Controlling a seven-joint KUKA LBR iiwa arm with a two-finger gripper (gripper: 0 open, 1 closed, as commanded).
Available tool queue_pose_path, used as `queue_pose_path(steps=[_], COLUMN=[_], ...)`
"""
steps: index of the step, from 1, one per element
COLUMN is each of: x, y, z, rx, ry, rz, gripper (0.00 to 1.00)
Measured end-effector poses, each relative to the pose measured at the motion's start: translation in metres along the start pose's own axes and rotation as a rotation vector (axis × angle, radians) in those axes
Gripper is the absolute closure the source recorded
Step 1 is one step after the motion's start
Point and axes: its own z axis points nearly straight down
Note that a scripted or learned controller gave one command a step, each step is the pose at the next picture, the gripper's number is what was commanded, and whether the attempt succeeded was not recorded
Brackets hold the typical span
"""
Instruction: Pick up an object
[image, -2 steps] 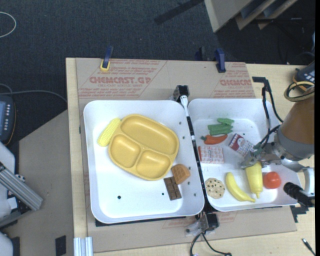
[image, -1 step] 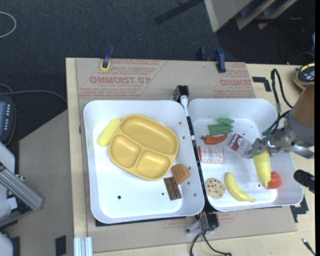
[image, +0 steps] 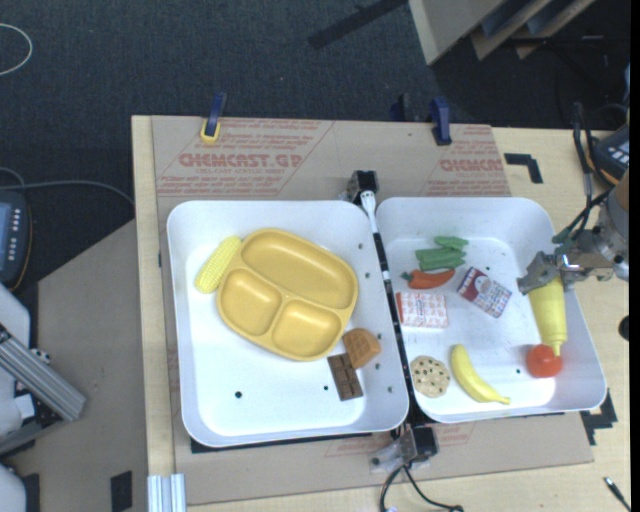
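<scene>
Camera view: gripper (image: 545, 272) atop mustard bottle (image: 550, 316).

This looks like a robotics lab rather than a home. A plywood bench (image: 300, 150), in the middle of the frame, is covered with protective paper printed with a brand name and held by a yellow clamp (image: 211, 125) and a blue clamp (image: 439, 118) along its top edge. Two white bins (image: 290, 420) hold toy food. Cables (image: 60, 185) trail over dark carpet (image: 150, 50) at the upper left, and aluminium framing (image: 40, 375) shows at the lower left.
</scene>
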Motion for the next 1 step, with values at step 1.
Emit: queue_pose_path(steps=[1], x=[-0.0001], y=[0.0008], z=[-0.0078], rx=[0.004], ry=[0.002], rz=[0.000], gripper=[1.00])
